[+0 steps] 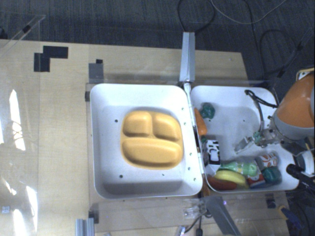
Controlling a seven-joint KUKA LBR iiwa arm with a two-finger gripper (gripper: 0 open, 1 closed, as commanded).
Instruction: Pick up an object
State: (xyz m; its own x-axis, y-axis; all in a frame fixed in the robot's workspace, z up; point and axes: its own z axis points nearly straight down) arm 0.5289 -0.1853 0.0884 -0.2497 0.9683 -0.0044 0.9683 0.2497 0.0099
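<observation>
My gripper (250,141) hangs low over the middle of the right bin (231,104), above bare white floor, and no object shows in it. Just below it, along the bin's front wall, lie a yellow banana (231,176), a red piece (221,184), a green item (244,168) and a teal cup (271,175). A black and white item (212,150) sits to the gripper's left. An orange carrot (200,122) lies along the left wall, and a teal object (207,110) sits at the back left.
The left bin (106,132) holds a yellow compartment tray (151,138). A metal divider post (188,58) stands between the bins at the back. The arm's orange band (298,107) overhangs the right bin's right edge. Black cables (256,100) trail across the back right.
</observation>
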